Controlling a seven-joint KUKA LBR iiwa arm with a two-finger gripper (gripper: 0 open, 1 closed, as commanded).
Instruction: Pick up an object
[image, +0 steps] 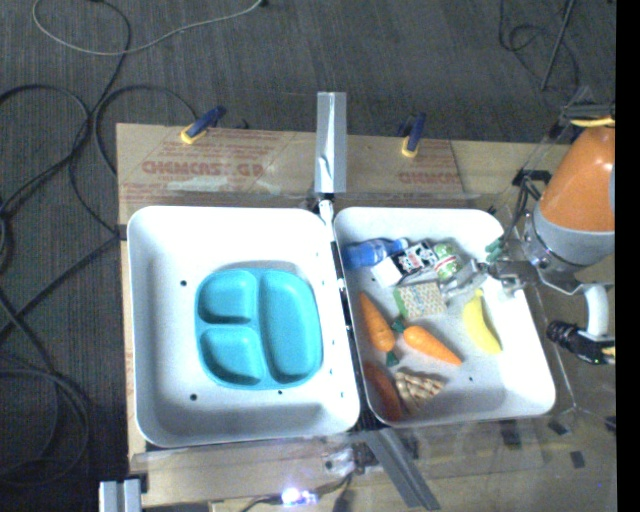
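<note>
The right bin (520, 385) holds several small items. A blue bottle (366, 252) and a black-and-white packet (425, 257) lie at its far side. Below them sit a speckled green pad (419, 299), two orange carrots (376, 322) (433, 345), a yellow banana (481, 326), a brown item (383, 388) and a tan ridged piece (418, 384). My gripper (466, 283) reaches in from the right. It hangs low over the bin, between the packet, the green pad and the banana's top end. Nothing visibly sits in it.
The left bin (160, 390) carries a blue divided plate (260, 326). A grey upright post (330, 150) stands behind the seam between the bins. Two clamps (202, 124) (411, 133) grip the cardboard backing. The arm's orange band (583, 180) sits beyond the right bin's rim.
</note>
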